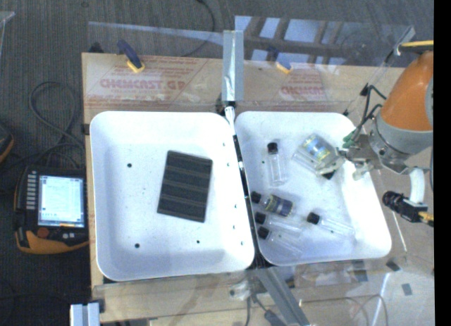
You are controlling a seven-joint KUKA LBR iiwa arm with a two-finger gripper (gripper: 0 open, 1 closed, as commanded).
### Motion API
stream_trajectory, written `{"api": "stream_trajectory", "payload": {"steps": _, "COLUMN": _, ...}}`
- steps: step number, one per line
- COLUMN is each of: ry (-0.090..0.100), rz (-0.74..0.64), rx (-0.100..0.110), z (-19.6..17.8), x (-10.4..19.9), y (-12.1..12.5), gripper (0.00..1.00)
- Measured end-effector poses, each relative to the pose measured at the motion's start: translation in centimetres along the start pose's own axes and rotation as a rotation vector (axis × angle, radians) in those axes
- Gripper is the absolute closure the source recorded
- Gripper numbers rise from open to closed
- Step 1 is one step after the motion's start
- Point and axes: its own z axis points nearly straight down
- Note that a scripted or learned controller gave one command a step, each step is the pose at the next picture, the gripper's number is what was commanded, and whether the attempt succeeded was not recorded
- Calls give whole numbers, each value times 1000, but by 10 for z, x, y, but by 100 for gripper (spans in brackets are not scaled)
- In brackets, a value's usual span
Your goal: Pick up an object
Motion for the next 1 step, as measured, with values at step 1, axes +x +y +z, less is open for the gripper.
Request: {"api": "stream_trajectory", "payload": {"steps": 1, "ry": -4, "rz": 67, "rx": -38, "z": 46, "x": -2, "y": 66, "gripper": 0}}
